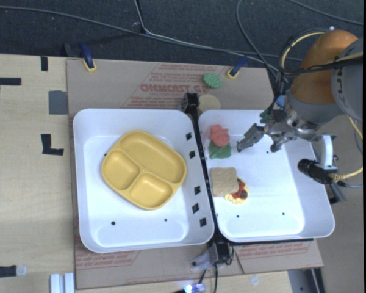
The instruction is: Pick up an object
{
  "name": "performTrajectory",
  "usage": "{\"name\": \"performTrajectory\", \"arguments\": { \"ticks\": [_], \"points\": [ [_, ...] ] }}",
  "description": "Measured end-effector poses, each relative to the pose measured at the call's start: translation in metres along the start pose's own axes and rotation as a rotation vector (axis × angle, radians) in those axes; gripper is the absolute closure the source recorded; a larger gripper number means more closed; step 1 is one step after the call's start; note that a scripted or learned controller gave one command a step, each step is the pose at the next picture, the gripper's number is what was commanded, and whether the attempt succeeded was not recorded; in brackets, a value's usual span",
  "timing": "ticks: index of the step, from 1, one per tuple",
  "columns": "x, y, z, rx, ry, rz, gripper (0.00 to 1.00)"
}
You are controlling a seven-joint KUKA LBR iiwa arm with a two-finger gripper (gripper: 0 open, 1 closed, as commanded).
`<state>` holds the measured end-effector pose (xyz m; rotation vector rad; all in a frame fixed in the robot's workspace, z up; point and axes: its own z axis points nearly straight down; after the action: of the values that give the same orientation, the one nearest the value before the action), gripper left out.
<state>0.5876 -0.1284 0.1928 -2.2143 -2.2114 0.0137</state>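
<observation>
- a miss is judged likely if the gripper (pixel 265 138) is lowered where it hangs now – bare white floor of the right bin (pixel 293 188) lies beneath it, with nothing to close on.
- the red and green toy (pixel 218 141) lies against the divider between the bins, so a finger could be blocked by that wall, or the toy pushed instead of gripped.
- the sandwich-like piece (pixel 227 183) is low and flat – it may slip out of a pinch.
- the gripper's fingers are seen spread apart, and nothing is held between them or touched.
- the yellow divided plate (pixel 143 169) is left in the left bin (pixel 91 224).
</observation>
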Motion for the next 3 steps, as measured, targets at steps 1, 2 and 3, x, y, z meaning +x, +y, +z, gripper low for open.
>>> {"name": "performTrajectory", "arguments": {
  "ticks": [1, 2, 3],
  "points": [
    [0.000, 0.003, -0.007, -0.013, -0.002, -0.003, 0.00],
    [0.000, 0.002, 0.036, -0.010, -0.003, -0.003, 0.00],
    [-0.005, 0.006, 0.098, -0.009, -0.003, -0.002, 0.00]
  ]
}}
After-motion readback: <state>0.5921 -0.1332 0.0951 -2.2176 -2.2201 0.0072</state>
